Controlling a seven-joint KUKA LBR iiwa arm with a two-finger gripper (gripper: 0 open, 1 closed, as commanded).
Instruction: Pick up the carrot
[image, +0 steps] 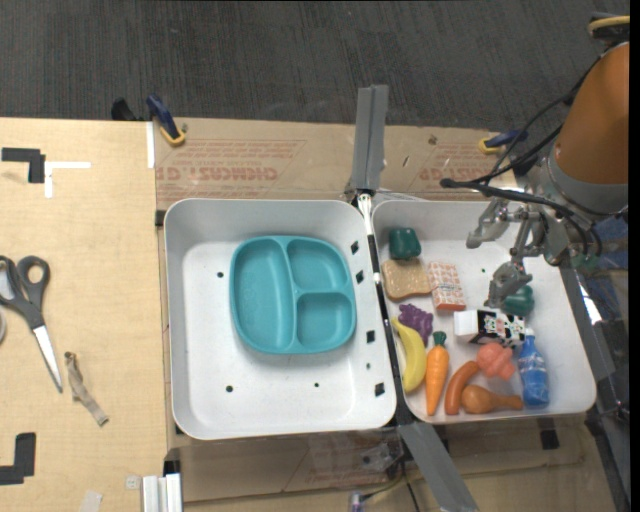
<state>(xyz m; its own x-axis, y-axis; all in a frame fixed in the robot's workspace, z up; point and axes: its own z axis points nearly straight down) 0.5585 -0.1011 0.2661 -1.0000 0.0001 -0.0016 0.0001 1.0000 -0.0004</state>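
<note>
The carrot (436, 374), orange with a green top, lies lengthwise near the front of the right bin (448, 212), between a yellow banana (410, 356) and a red sausage (458, 387). My gripper (510, 280) hangs over the right half of that bin, up and to the right of the carrot and apart from it. Its tip is just above a small teal toy (520, 299). The grey arm with its orange band comes in from the top right.
The right bin also holds a green pepper (404, 241), bread slice (404, 279), pink wafer (446, 285), purple grapes (416, 321), cow-patterned toy (502, 326), drumstick (490, 399) and blue bottle (534, 373). A teal divided plate (295, 295) lies in the left bin (200, 360). Scissors (30, 310) rest on the bench at left.
</note>
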